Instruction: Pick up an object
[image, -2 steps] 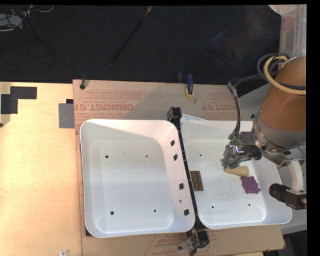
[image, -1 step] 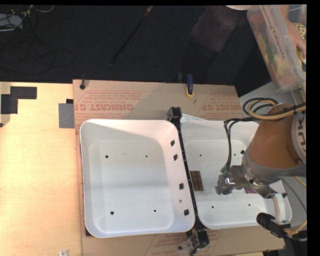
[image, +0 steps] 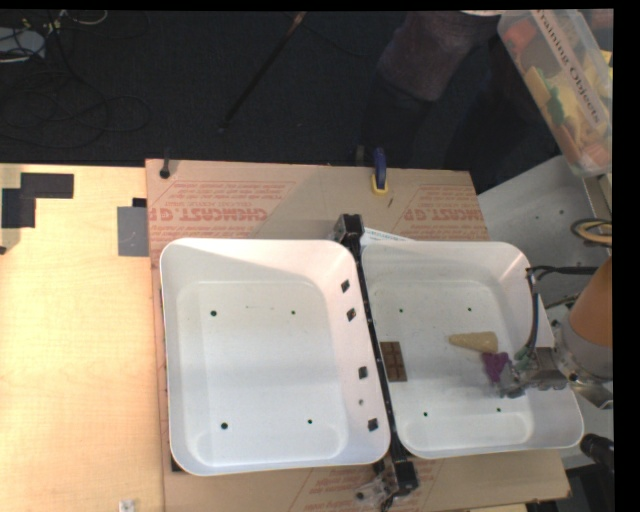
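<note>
Two white bins side by side: left bin (image: 200, 300), right bin (image: 440, 270), joined by black clips (image: 362, 340) along shared edge. Cardboard sheet (image: 250, 205) with red print lies beneath both bins. Light wooden table (image: 70, 350) at left, black blocks (image: 35, 195) and grey patch (image: 131, 230) on it. Blue-and-yellow clamp (image: 379, 170) at cardboard's far edge. Clear plastic box (image: 570, 70) of coloured items at top right. Cables (image: 60, 40) on dark floor, top left.

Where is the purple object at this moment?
The purple object lies in the right bin, near its right wall, just below the tan wedge and beside the gripper.
</note>
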